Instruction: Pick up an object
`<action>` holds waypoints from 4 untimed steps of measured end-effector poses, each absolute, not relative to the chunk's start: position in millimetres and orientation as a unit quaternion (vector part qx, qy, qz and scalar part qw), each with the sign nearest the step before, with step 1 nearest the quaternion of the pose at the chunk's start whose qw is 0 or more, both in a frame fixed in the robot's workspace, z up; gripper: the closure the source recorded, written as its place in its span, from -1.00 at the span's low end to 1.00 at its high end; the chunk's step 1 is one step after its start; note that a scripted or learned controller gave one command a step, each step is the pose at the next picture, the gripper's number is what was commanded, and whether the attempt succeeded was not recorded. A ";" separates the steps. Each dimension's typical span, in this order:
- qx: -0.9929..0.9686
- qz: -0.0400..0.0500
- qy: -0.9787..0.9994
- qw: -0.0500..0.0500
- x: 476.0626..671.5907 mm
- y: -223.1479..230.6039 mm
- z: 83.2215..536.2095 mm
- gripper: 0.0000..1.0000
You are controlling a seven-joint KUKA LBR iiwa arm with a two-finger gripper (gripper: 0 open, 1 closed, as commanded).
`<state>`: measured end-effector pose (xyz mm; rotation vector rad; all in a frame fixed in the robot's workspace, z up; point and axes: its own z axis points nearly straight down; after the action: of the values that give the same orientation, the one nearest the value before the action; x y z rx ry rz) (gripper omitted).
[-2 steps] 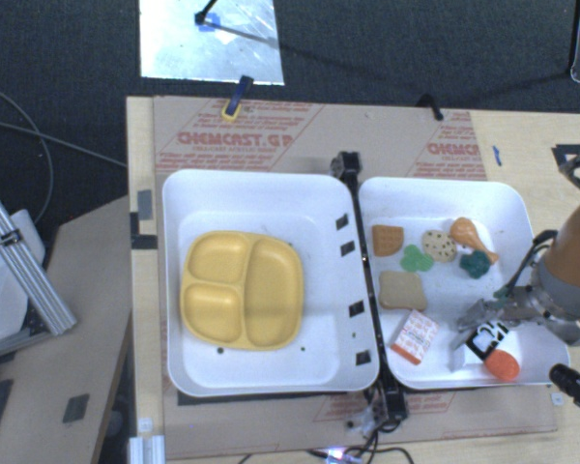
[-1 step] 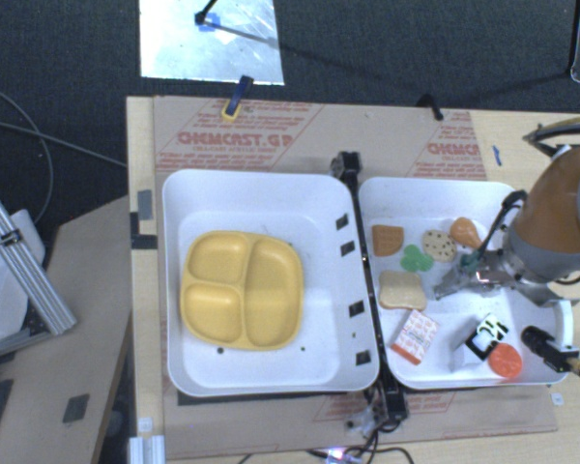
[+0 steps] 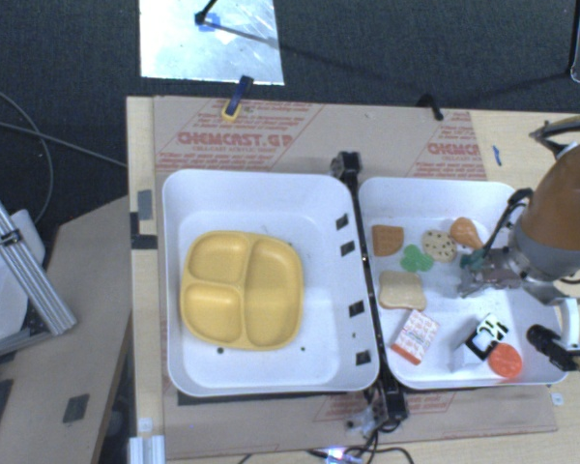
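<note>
I read 2 white bins (image 3: 271, 187) as smooth, slightly glossy plastic. Yellow divided plate (image 3: 242, 288): matt plastic, smooth. Bench top (image 3: 300, 129): brown cardboard-like sheet, printed red lettering, dull finish. Floor (image 3: 58, 37): dark, carpet-like weave, rough. Silvery sheet (image 3: 208, 27) on floor: reflective, foil or metal, I cannot tell which. Arm shell (image 3: 561, 211): orange band, smooth satin. Gripper (image 3: 478, 276): grey metal look.

arm (image 3: 570, 211) cut off by the right edge; claw (image 3: 476, 280) too small to tell its state
</note>
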<state>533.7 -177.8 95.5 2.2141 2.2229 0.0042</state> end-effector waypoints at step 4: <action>0.705 0.003 0.709 0.003 490.1 -112.1 105.7 1.00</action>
<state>490.1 -112.1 105.7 2.2117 2.2232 0.0102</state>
